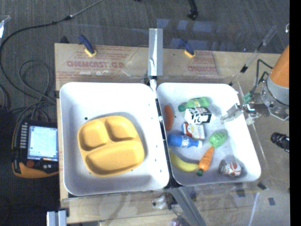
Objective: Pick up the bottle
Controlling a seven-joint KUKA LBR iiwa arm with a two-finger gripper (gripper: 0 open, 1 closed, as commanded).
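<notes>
A blue bottle with a white end lies on its side in the middle of the right bin. A green bottle lies near that bin's far side. My gripper hangs over the bin's right rim, well to the right of both bottles and touching neither. Its fingers stand spread apart with nothing between them, so it is open. The grey arm with its orange band comes in from the right edge.
The right bin also holds a black-and-white carton, a small box, a red sausage, a banana, a carrot, a green leafy toy and a can. The left bin holds a yellow divided plate.
</notes>
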